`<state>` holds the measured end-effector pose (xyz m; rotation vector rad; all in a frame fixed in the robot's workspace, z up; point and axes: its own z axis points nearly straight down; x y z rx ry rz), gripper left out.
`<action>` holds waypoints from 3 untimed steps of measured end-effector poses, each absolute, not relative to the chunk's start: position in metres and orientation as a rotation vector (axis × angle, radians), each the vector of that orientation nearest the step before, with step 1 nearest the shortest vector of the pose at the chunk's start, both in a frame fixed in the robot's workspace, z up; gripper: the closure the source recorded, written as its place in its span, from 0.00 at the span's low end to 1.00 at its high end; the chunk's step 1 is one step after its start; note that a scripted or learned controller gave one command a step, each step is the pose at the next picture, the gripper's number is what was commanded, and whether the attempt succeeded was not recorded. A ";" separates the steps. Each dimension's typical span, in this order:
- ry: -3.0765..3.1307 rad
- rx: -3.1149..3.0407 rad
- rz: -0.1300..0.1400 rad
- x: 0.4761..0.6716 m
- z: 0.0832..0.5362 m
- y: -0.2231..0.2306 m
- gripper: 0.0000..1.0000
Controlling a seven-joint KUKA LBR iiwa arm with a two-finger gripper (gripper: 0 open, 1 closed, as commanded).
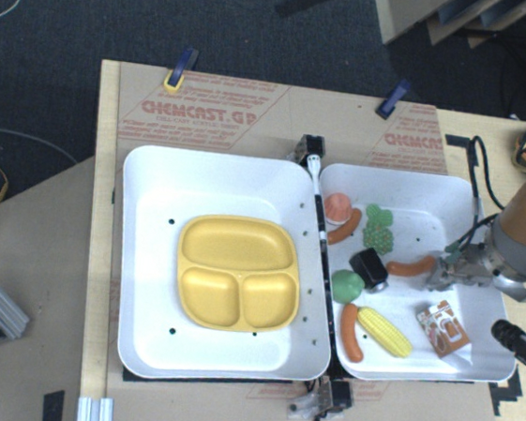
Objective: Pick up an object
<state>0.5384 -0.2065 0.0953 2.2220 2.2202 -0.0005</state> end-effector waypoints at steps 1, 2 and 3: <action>2.218 2.215 0.004 0.547 0.141 -0.207 1.00; 2.218 2.216 0.003 0.546 0.185 -0.210 1.00; 2.218 2.214 0.004 0.548 0.228 -0.211 1.00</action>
